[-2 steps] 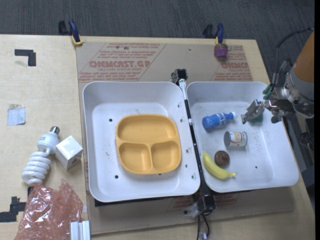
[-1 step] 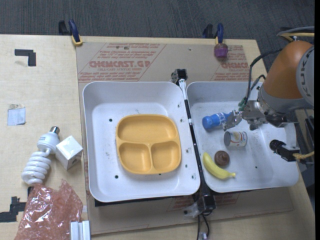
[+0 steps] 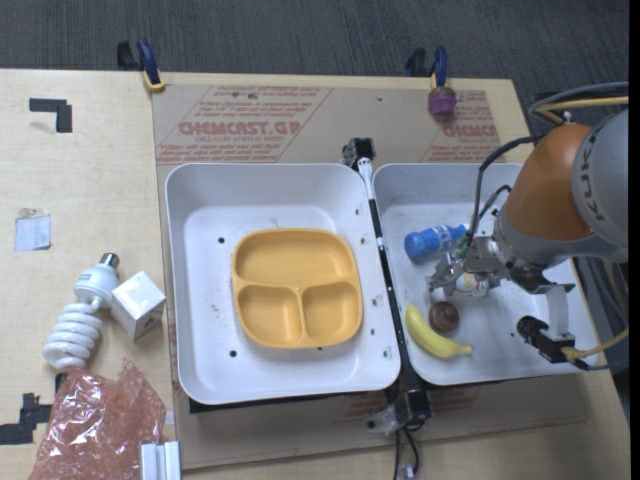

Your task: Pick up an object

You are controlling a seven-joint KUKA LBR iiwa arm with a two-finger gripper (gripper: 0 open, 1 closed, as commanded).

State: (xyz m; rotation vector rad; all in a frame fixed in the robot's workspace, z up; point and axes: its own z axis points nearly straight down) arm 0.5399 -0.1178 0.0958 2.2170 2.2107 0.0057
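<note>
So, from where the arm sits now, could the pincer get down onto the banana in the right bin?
Probably yes. The pincer hangs in the right bin, just above the banana, which lies uncovered near the front wall. A small brown round object touches the banana's upper side and could crowd one finger.

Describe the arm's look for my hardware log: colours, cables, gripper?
The arm is grey with a rounded orange band above the wrist. Black cables loop along it, with a yellow one near its top. The gripper is a small metallic, silvery assembly.

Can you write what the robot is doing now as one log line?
gripper: low in right bin | near: blue bottle, brown ball, banana | grasp: unclear
</note>
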